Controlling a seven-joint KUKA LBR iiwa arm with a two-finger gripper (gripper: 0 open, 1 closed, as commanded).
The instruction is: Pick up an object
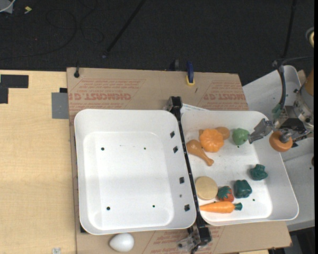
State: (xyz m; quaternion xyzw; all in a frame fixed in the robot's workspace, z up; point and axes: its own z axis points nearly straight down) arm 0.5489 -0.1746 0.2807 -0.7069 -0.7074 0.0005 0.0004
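Two white bins sit on the tabletop; the right bin (278, 208) carries the toy food. The tool (266, 127) hovers at its far edge beside the green ball (240, 136), fingers apart and empty. Approach step, I judge; next, descend and close.

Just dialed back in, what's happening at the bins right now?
The arm is reaching in from the right, its gripper over the right bin's far edge, close beside a green ball. I see nothing between its fingers, so nothing is picked yet. The toy food lies loose in that bin: an orange pumpkin, a drumstick, a carrot, and two dark green pieces. A white egg sits outside, in front of the left bin.
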